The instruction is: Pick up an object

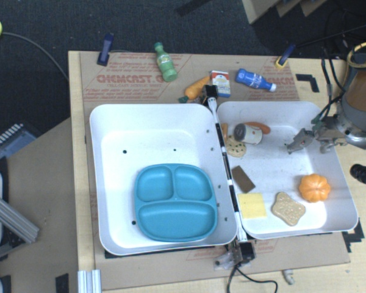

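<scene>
My gripper [310, 141] hangs over the upper right part of the right bin [280, 112], fingers spread open with nothing between them. Below it lies an orange fruit [315, 187]. To its left a small can [250, 133] rests on its side against an orange sausage [263, 127]. A round cookie [235, 146], a brown chocolate piece [243, 177], a yellow cheese slice [253, 205] and a slice of toast [289, 208] lie lower in the same bin.
The left bin [122, 133] holds a blue divided plate [175, 201]. Behind the bins on the cardboard lie a green bottle [166, 63], a carrot [197, 88], a small carton [219, 83] and a blue bottle [255, 80].
</scene>
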You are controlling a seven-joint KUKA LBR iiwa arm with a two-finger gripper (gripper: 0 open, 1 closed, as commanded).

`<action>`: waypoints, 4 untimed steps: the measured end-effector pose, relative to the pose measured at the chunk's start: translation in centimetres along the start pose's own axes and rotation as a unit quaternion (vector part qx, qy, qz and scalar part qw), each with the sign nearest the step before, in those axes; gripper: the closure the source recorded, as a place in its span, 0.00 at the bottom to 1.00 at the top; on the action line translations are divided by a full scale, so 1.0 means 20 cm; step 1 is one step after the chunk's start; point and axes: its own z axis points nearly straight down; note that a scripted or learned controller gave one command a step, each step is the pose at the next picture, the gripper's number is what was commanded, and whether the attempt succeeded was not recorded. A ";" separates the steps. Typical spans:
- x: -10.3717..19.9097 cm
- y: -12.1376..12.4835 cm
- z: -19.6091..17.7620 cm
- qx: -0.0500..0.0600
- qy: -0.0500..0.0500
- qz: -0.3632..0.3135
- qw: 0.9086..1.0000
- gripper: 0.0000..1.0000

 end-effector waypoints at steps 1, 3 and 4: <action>-0.05 -0.17 0.30 0.002 0.003 -0.001 1.000 0.00; -0.07 -0.44 0.27 0.000 0.001 -0.001 1.000 1.00; 0.25 -0.14 -0.07 -0.001 0.001 -0.002 1.000 1.00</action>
